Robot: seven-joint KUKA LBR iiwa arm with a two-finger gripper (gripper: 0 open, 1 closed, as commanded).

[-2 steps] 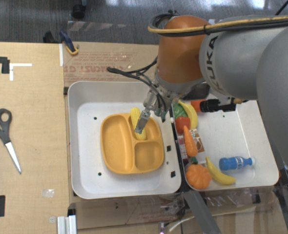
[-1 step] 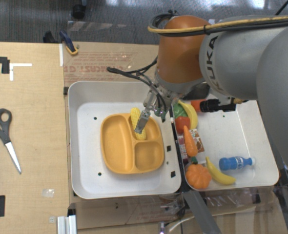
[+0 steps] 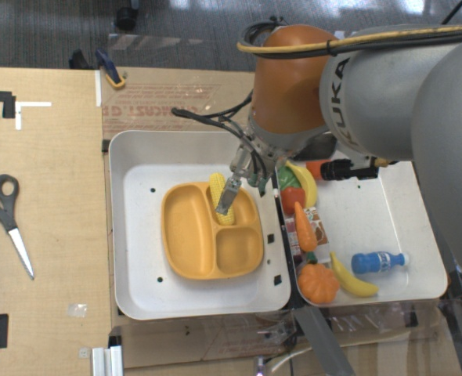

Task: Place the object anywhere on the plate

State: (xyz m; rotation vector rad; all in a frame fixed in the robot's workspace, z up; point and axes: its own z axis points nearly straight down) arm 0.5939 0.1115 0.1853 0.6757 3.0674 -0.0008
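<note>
- The claw [image 3: 229,198] hangs over the upper right part of the yellow plate [image 3: 192,241], which lies in the left bin [image 3: 129,210].
- A yellow ear of corn [image 3: 218,194] sits right at the claw's tip, lying across the ridge between the plate's compartments. One grey finger [image 3: 228,197] lies over the corn; whether the claw is open or clamped on the corn I cannot tell from this angle.
- The corn appears to rest on the plate already, so the step in hand is likely the release.
- To do it well: open fully before lifting, then rise straight up so the finger does not drag the corn off the ridge or over the rim just behind the claw.
- The corn is round and ridged; it may roll once freed. Letting it settle into the compartment below the claw would be safer than leaving it balanced on the divider.
- To the claw's right, in the other bin [image 3: 388,202], lie a banana [image 3: 353,279], carrot [image 3: 304,229], small pumpkin [image 3: 319,283] and blue bottle [image 3: 377,262]; withdraw clear of them.
</note>
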